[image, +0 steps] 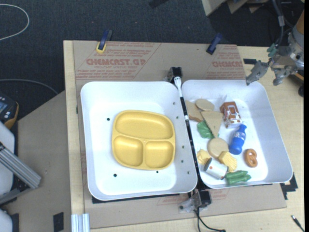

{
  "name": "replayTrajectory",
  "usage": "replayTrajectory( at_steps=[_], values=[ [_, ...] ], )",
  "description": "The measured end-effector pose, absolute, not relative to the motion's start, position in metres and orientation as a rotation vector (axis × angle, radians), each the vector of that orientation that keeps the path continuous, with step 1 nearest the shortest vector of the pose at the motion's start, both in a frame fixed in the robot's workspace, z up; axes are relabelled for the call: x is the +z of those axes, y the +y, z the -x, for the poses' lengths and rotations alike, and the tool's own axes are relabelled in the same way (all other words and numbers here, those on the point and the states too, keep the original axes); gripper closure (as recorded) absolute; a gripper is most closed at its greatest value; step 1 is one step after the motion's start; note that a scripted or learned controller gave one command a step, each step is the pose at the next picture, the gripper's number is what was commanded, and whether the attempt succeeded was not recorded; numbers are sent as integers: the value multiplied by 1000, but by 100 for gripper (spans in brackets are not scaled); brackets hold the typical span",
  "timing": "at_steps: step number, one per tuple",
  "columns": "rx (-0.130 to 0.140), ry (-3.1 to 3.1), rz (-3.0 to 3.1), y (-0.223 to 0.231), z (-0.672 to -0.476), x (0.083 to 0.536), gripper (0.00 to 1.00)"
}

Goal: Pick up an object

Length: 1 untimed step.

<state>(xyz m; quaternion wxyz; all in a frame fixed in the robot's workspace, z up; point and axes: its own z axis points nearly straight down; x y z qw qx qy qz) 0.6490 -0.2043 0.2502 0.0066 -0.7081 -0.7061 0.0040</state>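
Several small toy foods, among them a blue plastic bottle [237,139], are gathered in the right white bin [270,124]. The grey two-finger gripper [267,74] is seen spread apart, grasping nothing, above its far right corner.

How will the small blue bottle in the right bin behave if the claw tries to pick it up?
The blue bottle looks like a small plastic toy, so probably light and stiff. Its rounded, glossy body may slip or roll between fingers. It lies on its side near the round cracker and the pretzel, so neighbours might get nudged.

Two white bins [91,129], one yellow tray [143,139]
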Motion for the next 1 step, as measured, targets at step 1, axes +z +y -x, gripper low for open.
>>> replayTrajectory(
  at_steps=[1],
  values=[
    [1, -2221, 2221, -204, -651, 259, 0]
  ],
)
